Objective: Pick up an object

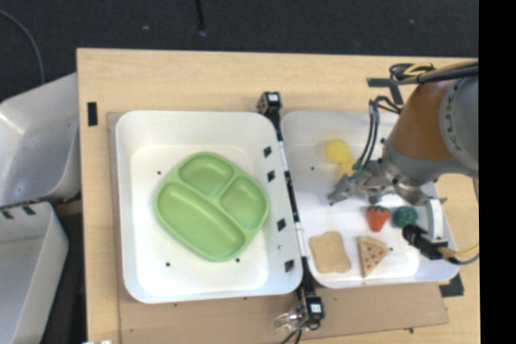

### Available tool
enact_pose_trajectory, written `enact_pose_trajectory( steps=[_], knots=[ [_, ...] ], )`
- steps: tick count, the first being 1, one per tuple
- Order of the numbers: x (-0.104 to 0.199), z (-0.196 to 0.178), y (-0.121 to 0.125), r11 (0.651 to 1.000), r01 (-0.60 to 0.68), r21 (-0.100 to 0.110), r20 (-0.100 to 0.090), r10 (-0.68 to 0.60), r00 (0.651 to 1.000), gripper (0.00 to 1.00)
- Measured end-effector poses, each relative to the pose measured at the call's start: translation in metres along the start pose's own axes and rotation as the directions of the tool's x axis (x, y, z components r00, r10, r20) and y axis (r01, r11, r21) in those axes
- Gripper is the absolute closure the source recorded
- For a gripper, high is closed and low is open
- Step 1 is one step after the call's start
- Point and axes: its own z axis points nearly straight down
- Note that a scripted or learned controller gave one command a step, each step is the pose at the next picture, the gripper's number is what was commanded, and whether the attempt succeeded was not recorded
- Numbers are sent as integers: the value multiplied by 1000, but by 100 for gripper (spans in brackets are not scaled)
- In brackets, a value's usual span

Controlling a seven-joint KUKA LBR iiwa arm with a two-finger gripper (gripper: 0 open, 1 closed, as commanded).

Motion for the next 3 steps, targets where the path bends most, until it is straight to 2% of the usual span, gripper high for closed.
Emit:
enact_pose_trajectory(
  steps=[1, 2, 3],
  knots=[
    [-1, -11, 1, 1000, -5, -3, 0, 5, 1000, 100],
    [-9, -57, 5, 1000, -5, -6, 1, 5, 1000, 100],
    [-11, -121, 10, 1000, 6, -8, 2, -6, 1000, 100]
  ],
)
